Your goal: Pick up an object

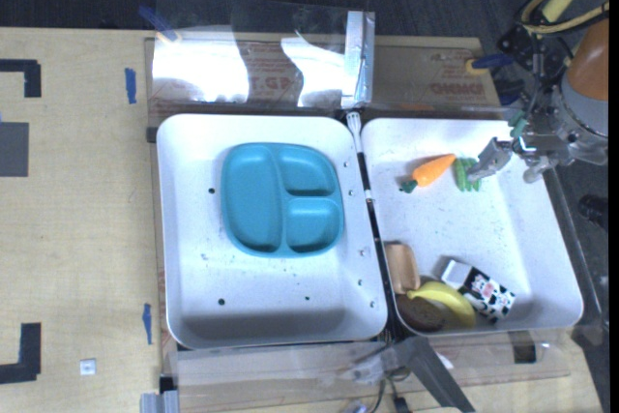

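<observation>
The arm is cut off by the right edge; its hand (513, 158) hangs over the right bin (542, 237), fingers spread apart, grasping nothing. The toy carrot (432, 171) lies in that bin's upper part, just left of the hand, long axis near horizontal, green top toward the hand, tip pointing left. Red print on the cardboard (426, 77) behind is unreadable.

The arm (592, 82) behind the gripper (513, 160) is cut off by the right edge. Below-left of the gripper, the banana (440, 297) covers part of a brown object (406, 280). The black-and-white item (486, 293) beside them is too small to identify.
</observation>
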### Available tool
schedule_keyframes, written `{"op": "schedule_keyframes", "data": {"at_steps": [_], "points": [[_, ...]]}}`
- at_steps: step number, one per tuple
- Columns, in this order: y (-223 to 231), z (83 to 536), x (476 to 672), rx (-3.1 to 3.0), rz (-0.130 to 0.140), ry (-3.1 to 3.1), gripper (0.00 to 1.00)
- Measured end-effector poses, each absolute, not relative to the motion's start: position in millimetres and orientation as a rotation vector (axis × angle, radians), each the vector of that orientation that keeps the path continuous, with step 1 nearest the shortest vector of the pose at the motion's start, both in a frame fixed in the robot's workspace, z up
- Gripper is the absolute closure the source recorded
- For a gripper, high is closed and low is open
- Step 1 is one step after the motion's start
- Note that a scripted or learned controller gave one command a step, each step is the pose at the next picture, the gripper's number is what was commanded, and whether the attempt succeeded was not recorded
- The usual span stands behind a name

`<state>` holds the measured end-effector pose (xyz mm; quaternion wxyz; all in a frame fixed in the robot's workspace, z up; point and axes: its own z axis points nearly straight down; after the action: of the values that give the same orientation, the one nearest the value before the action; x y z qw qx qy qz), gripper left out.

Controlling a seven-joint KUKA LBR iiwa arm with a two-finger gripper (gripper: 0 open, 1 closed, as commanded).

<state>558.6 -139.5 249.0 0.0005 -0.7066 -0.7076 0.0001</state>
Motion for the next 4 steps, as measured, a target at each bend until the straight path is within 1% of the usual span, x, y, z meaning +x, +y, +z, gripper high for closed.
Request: {"op": "schedule_keyframes", "data": {"at_steps": [1,2,3,4], "points": [[-94.7,203.8,615.7,-2.041,0.000,-2.389,0.00],[-95.9,135.5,645.8,-1.934,0.005,-2.470,0.00],[-116.6,87.2,651.3,-1.473,-0.003,-2.780,0.00],[-116.8,100.3,653.6,-1.480,-0.010,-2.785,1.00]]}}
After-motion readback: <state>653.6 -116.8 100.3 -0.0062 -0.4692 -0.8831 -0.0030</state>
